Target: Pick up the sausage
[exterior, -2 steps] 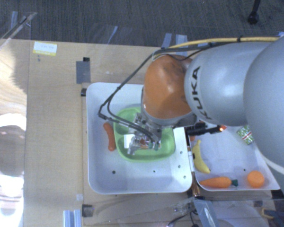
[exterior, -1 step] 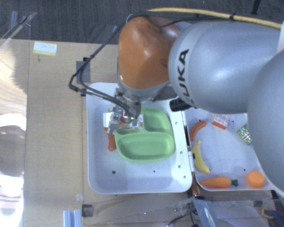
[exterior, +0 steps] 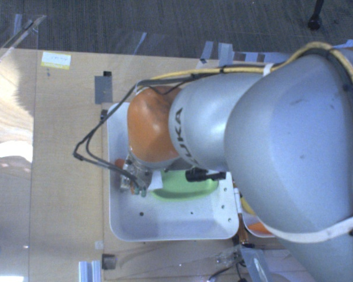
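Observation:
My arm covers most of the left white bin [exterior: 165, 225]. The gripper [exterior: 132, 183] hangs below the orange wrist band, low over the bin's left part, near its floor. A light green, long object [exterior: 185, 185] lies in the bin just right of the gripper, partly under the arm. I see no sausage in the uncovered part of the bin; the arm hides the bin's upper half and most of the right bin.
An orange and yellow object [exterior: 251, 221] peeks out in the right bin under the arm. A black cable [exterior: 91, 140] loops out to the left of the wrist. Bare wooden bench [exterior: 47, 187] lies left of the bin, with a yellow label [exterior: 56, 59] at the back.

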`<state>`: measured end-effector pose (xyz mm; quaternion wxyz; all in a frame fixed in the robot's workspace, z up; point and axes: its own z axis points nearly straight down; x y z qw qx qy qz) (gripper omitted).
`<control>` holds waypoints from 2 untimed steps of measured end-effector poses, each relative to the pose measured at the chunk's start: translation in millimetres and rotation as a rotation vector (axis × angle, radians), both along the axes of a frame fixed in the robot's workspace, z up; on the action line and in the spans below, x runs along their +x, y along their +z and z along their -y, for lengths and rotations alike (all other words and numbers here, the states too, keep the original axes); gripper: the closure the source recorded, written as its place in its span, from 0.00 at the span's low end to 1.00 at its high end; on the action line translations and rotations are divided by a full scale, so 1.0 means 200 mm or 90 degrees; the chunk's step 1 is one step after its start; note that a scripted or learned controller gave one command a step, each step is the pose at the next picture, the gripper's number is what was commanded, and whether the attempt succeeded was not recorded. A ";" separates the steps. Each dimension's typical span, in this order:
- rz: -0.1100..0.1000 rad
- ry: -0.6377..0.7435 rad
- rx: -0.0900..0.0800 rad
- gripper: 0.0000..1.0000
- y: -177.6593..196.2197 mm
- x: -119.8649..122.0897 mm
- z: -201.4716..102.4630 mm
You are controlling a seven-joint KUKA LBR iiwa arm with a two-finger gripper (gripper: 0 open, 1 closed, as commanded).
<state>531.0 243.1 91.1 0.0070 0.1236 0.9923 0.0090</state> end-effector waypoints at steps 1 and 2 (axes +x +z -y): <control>-0.003 0.237 -0.011 1.00 0.30 -0.21 0.44; -0.001 0.200 -0.009 1.00 0.74 -0.05 0.16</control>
